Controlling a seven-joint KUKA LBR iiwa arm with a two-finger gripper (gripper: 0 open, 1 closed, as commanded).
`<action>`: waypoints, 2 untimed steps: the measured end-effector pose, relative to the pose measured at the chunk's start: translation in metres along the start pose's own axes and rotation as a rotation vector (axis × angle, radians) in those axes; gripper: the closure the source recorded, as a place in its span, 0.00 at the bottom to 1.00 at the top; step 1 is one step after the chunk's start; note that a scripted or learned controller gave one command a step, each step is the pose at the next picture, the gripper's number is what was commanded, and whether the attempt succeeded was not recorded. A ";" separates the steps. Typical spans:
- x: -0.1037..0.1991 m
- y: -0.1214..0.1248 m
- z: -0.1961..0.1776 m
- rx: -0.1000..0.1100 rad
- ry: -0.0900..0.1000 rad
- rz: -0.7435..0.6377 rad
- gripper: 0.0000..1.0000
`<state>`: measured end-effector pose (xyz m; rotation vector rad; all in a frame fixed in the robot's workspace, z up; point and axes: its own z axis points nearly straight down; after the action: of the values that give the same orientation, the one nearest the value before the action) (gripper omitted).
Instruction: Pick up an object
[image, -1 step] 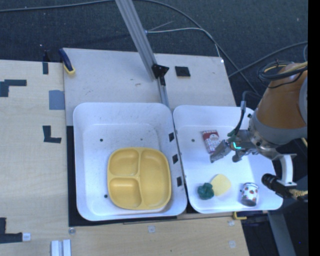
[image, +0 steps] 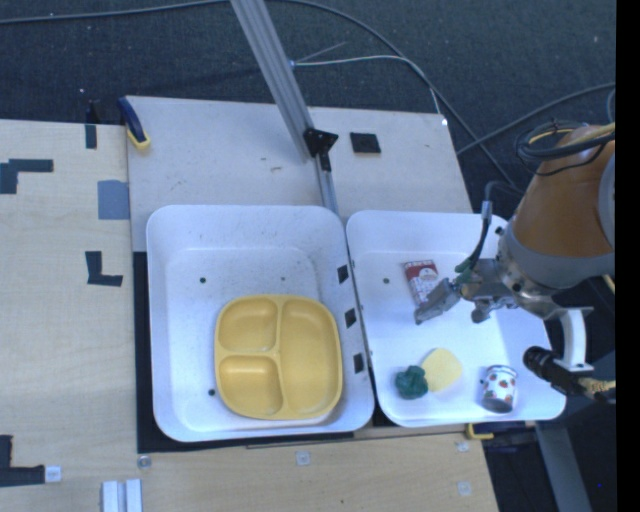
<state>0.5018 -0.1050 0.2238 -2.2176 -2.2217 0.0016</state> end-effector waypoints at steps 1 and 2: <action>0.001 -0.002 0.064 0.007 0.000 0.001 0.00; 0.012 0.000 0.118 0.006 0.001 0.001 0.00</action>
<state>0.5016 -0.0928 0.1055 -2.2148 -2.2176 0.0079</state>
